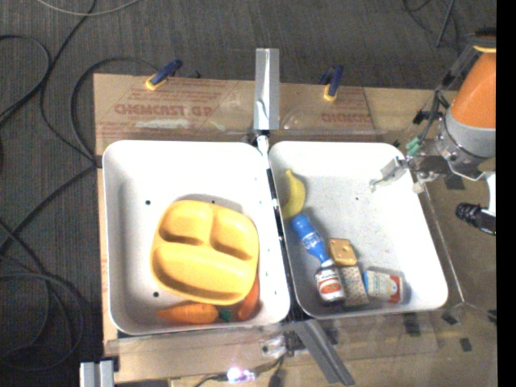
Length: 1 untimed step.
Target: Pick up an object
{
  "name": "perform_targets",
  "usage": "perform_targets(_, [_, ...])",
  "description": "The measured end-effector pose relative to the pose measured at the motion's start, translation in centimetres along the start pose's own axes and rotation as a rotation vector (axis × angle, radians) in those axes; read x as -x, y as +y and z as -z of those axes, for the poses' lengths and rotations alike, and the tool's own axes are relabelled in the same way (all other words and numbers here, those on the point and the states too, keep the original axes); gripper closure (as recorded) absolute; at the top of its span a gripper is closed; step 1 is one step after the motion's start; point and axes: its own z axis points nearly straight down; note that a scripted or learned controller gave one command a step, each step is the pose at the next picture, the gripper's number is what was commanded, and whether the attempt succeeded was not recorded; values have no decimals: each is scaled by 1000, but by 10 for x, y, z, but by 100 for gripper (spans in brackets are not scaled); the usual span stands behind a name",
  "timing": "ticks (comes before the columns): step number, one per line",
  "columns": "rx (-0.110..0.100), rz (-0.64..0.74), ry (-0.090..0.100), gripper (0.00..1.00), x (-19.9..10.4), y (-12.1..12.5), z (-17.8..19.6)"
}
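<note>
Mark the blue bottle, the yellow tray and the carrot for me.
blue bottle (pixel 307 237): camera view, right bin, on its body.
yellow tray (pixel 206 250): camera view, left bin, on its middle ridge.
carrot (pixel 189 314): camera view, left bin, on its orange body.

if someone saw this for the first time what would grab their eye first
Most likely the big yellow divided tray, lying upside down in the middle of the left bin, with an orange carrot poking out beneath its near edge. Next, the cluster in the right bin: a blue bottle and small packets toward the near side. The gripper hovers over that bin's far right corner.
</note>
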Motion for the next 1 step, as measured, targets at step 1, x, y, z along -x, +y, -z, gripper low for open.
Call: perform_targets(1, [0, 228, 0, 0, -63, -24, -111])
